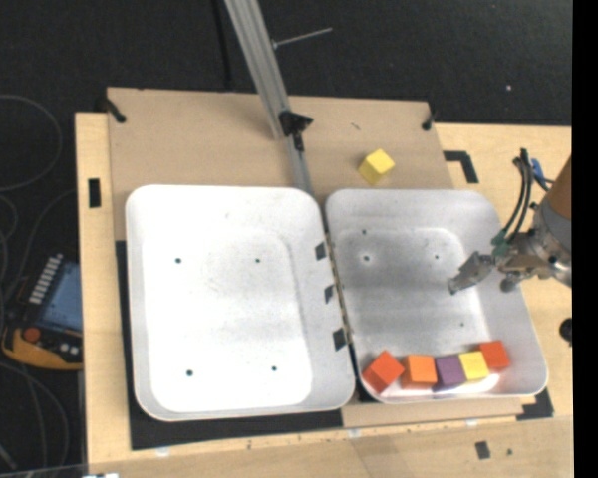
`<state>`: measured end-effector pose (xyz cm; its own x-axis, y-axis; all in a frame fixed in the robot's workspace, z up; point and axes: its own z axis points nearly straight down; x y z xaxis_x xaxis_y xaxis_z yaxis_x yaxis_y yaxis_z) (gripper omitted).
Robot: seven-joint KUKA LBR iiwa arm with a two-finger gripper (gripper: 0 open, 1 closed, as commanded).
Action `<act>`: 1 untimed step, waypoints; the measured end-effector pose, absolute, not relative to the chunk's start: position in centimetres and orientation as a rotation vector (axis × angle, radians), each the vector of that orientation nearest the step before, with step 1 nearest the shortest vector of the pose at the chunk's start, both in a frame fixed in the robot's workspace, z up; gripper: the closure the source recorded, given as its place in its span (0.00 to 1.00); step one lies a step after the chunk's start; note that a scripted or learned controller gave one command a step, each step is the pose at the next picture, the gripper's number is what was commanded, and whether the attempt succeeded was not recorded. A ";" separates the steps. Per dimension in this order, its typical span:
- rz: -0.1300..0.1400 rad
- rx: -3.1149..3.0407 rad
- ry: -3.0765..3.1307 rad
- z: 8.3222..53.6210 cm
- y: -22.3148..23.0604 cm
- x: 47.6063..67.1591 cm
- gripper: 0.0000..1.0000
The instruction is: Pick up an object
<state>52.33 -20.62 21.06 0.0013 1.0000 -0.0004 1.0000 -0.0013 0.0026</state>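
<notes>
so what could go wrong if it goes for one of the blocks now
The five small coloured cubes sit packed in a row against the right white bin's near wall, so the hand may not get a finger between neighbours or beside the wall. The yellow cube lies outside both bins, possibly out of reach.

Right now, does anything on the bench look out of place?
Yes: a yellow cube sits on the bench board behind the right bin, outside both bins, while the other blocks are lined up along that bin's near wall.
</notes>
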 end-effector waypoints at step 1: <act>0.001 2.214 2.222 9.7 -14.9 54.6 0.00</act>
